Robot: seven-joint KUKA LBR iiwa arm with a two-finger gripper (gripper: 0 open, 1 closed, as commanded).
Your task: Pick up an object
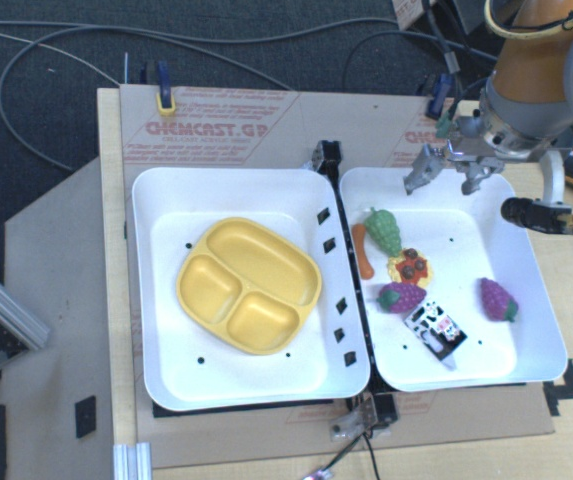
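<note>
So in the camera view the gripper (450,175) hangs over the far edge of the right bin (536,268), fingers spread apart with nothing between them. It looks like a hover-and-choose spot to me, high enough to stay off the bin wall while it lines up on something.

All the candidates sit nearer the camera than the tool. Closest to it is the green toy vegetable (383,230), below and a bit toward the divider side, with the orange carrot (364,252) lying right alongside it, touching or nearly so. Further out from the fingers are a small pizza-looking piece (409,266) and a purple grape bunch (402,296), bunched close together. That clumping probably makes a clean pinch harder, since a finger could land on a neighbour.

The black and white packet (436,328) lies near the front rim, farthest from the tool. A second purple grape bunch (498,299) sits off by itself on the arm's side, well apart from the rest, so I'd guess it's the easiest grab.

Across the divider from the gripper, the left bin (156,298) holds just a yellow divided plate (249,285), lying flat and well away from the action.
</note>
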